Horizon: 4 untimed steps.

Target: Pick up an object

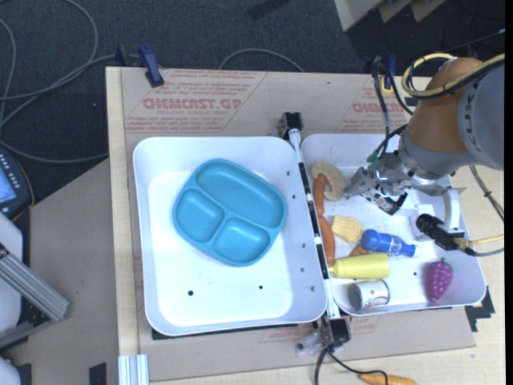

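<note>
the bench is a pale board printed with red lettering, a blue clamp gripping its far left corner. two shallow white bins lie directly on it, side by side and touching along a middle seam. the left bin is the larger; the right bin sits toward the bench's right edge.

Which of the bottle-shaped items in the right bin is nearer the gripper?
The blue bottle: it lies closer to the gripper than the yellow bottle, which lies below it toward the bin's near wall.
</note>
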Motion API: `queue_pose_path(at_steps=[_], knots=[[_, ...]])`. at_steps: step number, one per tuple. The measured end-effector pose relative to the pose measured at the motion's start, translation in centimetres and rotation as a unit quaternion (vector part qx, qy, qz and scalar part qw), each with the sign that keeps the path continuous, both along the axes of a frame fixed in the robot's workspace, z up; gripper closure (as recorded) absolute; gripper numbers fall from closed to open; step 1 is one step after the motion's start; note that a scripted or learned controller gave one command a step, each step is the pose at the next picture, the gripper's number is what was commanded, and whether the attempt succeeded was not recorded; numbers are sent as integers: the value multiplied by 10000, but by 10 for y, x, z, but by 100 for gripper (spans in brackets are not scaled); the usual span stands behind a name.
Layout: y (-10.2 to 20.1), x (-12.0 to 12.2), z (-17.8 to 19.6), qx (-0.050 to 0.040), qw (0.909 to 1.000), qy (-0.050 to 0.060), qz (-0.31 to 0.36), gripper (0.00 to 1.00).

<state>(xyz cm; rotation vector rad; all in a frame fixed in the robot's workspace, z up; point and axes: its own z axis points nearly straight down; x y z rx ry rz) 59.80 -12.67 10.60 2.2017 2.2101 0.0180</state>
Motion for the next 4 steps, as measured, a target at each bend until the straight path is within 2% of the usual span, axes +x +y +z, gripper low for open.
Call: queue_pose_path(at_steps=[1, 2, 3, 4], knots=[[-51, -102, -19, 46, 9999, 126, -45, 0], [-61, 22, 38, 7, 10000, 34, 8, 0], [-58, 6, -14, 44, 9999, 145, -19, 0], [-58, 8, 0, 32, 9999, 106, -16, 100]])
